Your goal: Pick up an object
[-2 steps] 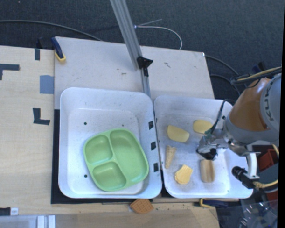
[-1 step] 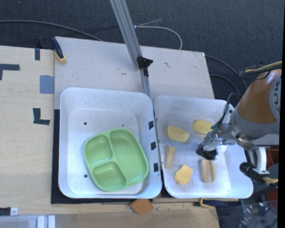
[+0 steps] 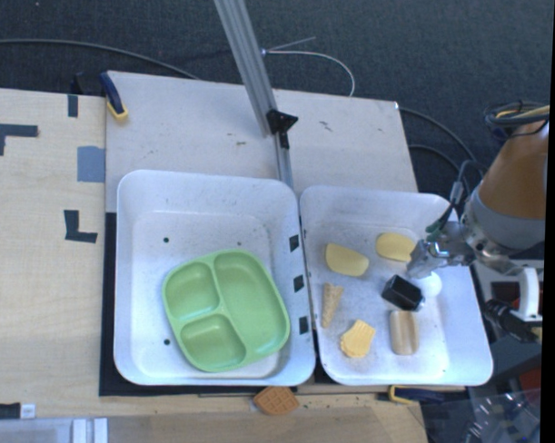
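- The black two-finger gripper (image 3: 403, 291) is seen low in the right white bin (image 3: 464, 359), beside a small white ball (image 3: 431, 285).
- Whether anything is pinched cannot be told.
- Pale yellow, rounded food-shaped pieces (image 3: 346, 259) are spread around it; a tan bread-like roll (image 3: 403, 332) lies just below.
- A green divided plastic plate (image 3: 224, 309) is placed in the left white bin (image 3: 135, 256).

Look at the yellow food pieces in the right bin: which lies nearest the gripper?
The rounded yellow piece at the bin's far side, just left of the gripper; the others lie farther left or nearer the camera.
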You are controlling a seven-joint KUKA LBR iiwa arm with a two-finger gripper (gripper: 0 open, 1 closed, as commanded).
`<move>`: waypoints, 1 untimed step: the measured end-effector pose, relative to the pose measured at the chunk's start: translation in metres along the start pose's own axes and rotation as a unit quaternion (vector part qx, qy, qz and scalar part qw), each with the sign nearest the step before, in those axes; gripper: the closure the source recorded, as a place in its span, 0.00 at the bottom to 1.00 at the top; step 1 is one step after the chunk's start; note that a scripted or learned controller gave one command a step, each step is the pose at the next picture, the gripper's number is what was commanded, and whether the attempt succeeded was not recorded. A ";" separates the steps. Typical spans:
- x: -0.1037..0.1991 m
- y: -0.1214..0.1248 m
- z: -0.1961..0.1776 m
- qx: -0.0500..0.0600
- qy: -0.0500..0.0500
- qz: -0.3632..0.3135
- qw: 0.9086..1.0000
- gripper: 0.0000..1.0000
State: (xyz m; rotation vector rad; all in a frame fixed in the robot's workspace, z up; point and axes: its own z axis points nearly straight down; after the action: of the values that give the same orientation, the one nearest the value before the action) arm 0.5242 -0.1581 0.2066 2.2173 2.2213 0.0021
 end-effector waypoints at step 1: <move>-0.005 -0.006 -0.048 0.000 0.000 0.001 1.000 1.00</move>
State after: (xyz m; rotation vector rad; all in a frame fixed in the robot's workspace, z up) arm 0.5176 -0.1634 0.2544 2.2182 2.2197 0.0023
